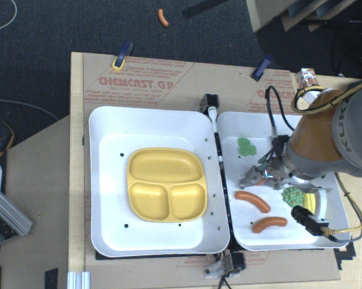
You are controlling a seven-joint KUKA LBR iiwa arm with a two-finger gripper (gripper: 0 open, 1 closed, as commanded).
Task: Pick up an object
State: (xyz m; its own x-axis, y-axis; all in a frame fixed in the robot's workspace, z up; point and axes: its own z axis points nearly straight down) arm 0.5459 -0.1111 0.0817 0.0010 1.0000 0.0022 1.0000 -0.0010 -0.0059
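Note:
In the right bin point(255, 128) lie two orange-red sausages: one point(252, 201) near the bin's middle, the other point(269, 224) closer to the front wall. A flat green piece point(247, 147) rests toward the back, and a bumpy green item point(293, 195) with a yellow piece point(310, 202) sits at the right under the arm. My gripper point(256, 176) hangs low over the bin's middle, just above the nearer sausage, with nothing seen between its fingers.
The left bin point(106, 167) holds a yellow three-compartment plate point(166, 184). Black clips sit along the divider between the bins. The arm's orange wrist point(313, 133) and cables cover the right bin's far right side. A stray orange piece point(163, 17) lies on the dark floor beyond the bench.

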